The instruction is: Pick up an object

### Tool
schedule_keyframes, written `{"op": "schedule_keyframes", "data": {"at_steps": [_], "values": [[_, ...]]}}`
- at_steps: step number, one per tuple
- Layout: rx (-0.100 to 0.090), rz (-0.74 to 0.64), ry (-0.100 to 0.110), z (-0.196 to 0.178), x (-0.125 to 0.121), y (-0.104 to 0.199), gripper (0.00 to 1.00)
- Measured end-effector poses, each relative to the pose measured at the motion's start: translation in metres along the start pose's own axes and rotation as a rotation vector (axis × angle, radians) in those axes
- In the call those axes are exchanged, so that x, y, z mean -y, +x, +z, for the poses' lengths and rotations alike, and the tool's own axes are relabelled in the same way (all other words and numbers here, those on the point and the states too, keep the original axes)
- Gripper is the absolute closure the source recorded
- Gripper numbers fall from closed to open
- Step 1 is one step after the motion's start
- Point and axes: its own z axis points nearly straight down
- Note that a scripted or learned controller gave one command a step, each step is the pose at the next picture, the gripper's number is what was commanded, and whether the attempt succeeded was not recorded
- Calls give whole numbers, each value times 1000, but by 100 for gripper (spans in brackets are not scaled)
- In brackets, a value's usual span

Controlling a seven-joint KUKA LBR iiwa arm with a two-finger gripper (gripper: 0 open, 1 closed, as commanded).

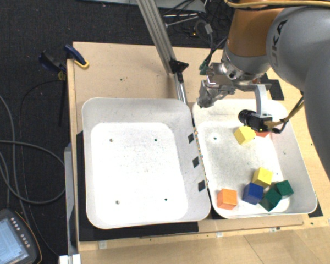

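Over the right bin's (297, 169) far-left corner hangs the gripper (207, 99), nothing visibly in it; whether it is clenched I cannot tell. Unpicked lie a far yellow block (244, 135) and, near, orange (227, 198), blue (253, 193) cubes.

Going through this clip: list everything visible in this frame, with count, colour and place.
bins: 2, white, side by side on the bench; left bin, right bin
yellow blocks: 2, one in the upper part of the right bin, one lower down
orange block: 1, near edge of right bin
blue block: 1, beside the lower yellow one
green blocks: 2, dark green, near right corner
clamp: 1, blue and yellow, bench's far left corner
arm: 1, grey with orange band, from the right
gripper: 1, above right bin's far left corner
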Motion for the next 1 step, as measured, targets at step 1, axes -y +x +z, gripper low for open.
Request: {"op": "schedule_keyframes", "data": {"at_steps": [1], "values": [[0, -1, -4, 6, -12, 64, 100]]}}
